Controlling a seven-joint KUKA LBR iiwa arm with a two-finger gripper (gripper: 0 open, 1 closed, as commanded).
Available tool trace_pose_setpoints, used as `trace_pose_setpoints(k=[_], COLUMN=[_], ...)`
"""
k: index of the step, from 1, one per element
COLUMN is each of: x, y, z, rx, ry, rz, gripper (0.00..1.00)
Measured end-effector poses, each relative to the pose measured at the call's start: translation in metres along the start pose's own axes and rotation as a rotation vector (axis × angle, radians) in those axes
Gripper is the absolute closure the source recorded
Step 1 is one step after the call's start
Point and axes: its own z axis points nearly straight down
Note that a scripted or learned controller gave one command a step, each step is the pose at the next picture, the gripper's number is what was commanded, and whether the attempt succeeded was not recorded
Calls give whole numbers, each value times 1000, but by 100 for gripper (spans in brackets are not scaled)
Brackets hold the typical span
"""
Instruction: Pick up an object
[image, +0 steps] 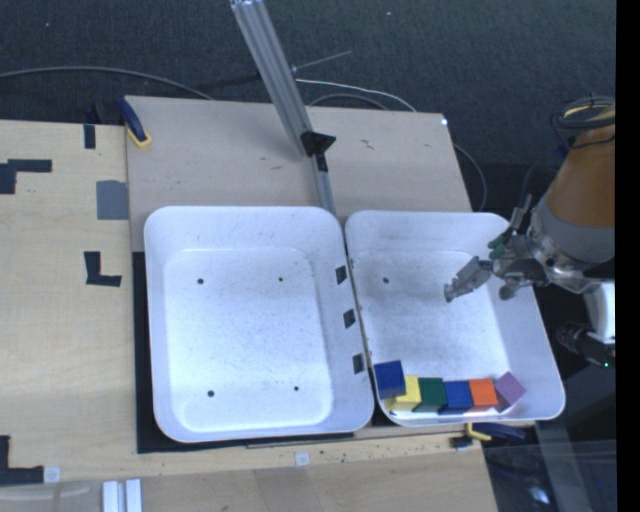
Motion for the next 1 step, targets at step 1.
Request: trace_pose_setpoints(k=[1], x=[20], y=[73], z=[-96], rx=[-11], ry=[-3], rz=[-4], gripper=[0])
